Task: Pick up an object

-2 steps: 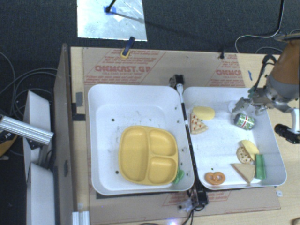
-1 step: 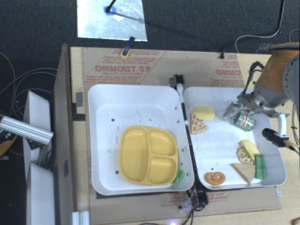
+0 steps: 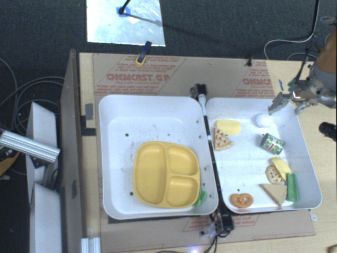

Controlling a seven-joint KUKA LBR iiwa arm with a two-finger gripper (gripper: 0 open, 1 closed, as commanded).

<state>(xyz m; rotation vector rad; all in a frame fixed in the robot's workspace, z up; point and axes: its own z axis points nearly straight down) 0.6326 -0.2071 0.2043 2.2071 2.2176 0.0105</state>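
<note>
I see fingers point(image 3: 288, 100) spread open, holding nothing. White ball point(image 3: 262, 120) sits just below-left of fingers, in right bin point(image 3: 308, 162). Looks light, round, slippery; I'd pinch across its middle.

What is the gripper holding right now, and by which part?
Nothing. The gripper sits above the right bin's far right corner with nothing between its fingers.

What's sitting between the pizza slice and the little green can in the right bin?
Nothing: in the camera view, the stretch between the pizza slice and the green can is bare white bin floor.
</note>
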